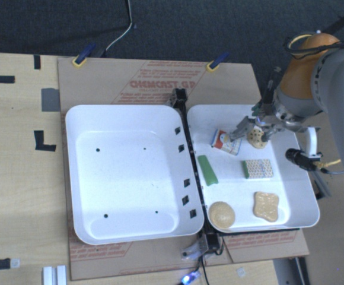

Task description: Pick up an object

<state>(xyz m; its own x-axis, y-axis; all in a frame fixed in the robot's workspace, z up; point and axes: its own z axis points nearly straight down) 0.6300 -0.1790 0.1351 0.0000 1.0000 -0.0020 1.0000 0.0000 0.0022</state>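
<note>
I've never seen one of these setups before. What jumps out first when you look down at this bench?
The grey arm with its orange band reaches in from the right, its gripper low over the far part of the right bin. That bin holds a scatter of small things: a green bar, a round tan piece, a tan lumpy piece and a red-and-white packet. The left bin sits beside it.

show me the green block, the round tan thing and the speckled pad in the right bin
green block (207,170), camera view, middle of its top face
round tan thing (222,214), camera view, centre of its domed top
speckled pad (258,168), camera view, middle of its dotted surface
</note>
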